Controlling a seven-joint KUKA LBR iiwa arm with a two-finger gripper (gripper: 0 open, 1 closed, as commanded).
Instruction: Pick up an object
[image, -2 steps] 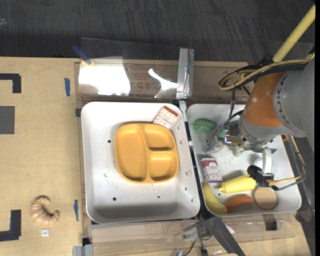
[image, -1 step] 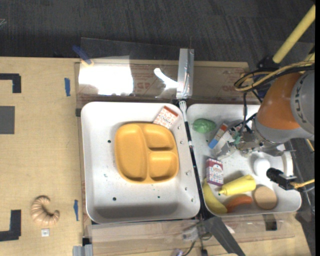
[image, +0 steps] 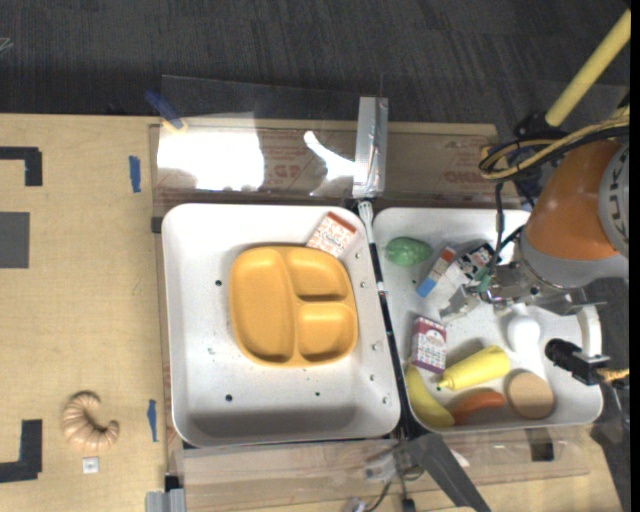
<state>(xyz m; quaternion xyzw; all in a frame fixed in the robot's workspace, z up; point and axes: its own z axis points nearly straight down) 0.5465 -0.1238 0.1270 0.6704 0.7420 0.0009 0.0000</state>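
Reaching in over the right bin (image: 592, 395), the arm (image: 575, 215) hangs with its tool (image: 478, 285) just above that bin's upper middle; whether the tool is spread or pressed together cannot be told, and nothing is seen pinched in it. Landmark used: the divider between the two bins. Count, right of divider: one green rounded object (image: 407, 250) near the top, just beside the divider; one small blue-and-white item (image: 434, 276) below and right of it, long axis tilted from lower left to upper right; one small carton (image: 430, 345) with magenta print close to the divider, long axis roughly up-down, print too small to read; one yellow bottle-like object (image: 474, 368) right of the carton, long axis lower left to upper right, narrow end toward the divider; one banana (image: 426, 400) curved along the bin's bottom corner at the divider; one red-orange object (image: 482, 402) beneath the yellow one, touching it; one tan rounded object (image: 530, 393) furthest from the divider; one white object (image: 521, 328) above that. Count, left of divider: one left bin (image: 190, 300) holding one yellow three-compartment tray (image: 292, 304) at centre and one small red-and-white packet (image: 331, 235) touching the tray's upper right corner, just beside the divider, lettering illegible. Well left of the divider, on the table (image: 70, 300), one curled tan object (image: 90, 420) lies above a small white tag (image: 90, 464).
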